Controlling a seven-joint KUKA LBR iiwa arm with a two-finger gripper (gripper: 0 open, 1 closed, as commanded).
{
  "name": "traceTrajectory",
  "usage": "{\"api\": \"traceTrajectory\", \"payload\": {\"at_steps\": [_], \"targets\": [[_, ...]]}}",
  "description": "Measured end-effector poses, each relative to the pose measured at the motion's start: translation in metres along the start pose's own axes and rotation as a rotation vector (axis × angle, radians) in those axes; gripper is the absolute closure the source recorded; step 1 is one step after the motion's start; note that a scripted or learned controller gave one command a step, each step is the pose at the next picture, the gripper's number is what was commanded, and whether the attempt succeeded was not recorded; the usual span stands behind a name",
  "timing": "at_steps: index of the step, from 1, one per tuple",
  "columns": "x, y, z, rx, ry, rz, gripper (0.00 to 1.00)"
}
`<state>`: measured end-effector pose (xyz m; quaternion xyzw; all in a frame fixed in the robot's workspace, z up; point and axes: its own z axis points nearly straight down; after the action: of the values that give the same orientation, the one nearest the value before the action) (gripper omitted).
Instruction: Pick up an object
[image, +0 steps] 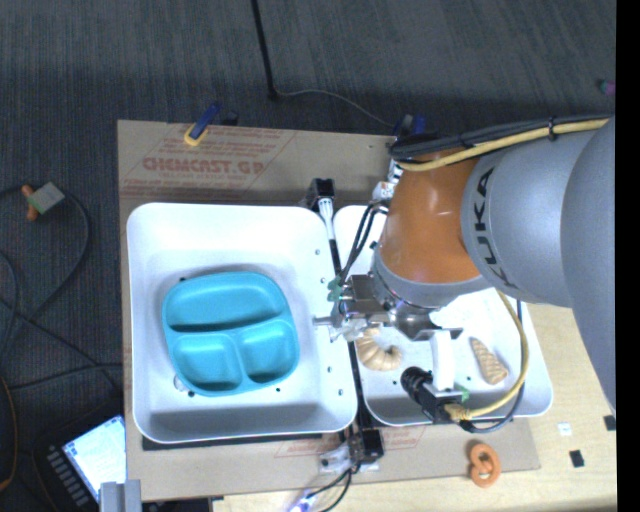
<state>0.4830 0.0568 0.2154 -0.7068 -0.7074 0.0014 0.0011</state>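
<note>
Blue tray (230, 332) in left bin (160, 225)

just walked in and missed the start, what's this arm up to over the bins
A grey KUKA arm with an orange band reaches in over the right bin, its wrist low above the bin floor. A beige ridged object lies just beneath it, and a tan piece sits further right. The left bin holds a blue divided tray. Nothing looks lifted yet.

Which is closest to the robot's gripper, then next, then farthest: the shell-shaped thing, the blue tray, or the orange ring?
From the gripper:
1. Shell-shaped thing, right bin, just beside it.
2. Blue tray, left bin.
3. Orange ring, on the bench outside the bins, near the front edge.
</note>
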Motion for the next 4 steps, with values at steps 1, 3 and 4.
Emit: {"api": "traceTrajectory", "payload": {"at_steps": [1, 3, 4], "targets": [[0.000, 0.000, 0.000, -0.001, 0.000, 0.001, 0.00], [-0.026, 0.001, -0.102, -0.004, -0.001, 0.001, 0.00], [-0.073, 0.000, -0.135, -0.004, -0.001, 0.002, 0.00]]}}
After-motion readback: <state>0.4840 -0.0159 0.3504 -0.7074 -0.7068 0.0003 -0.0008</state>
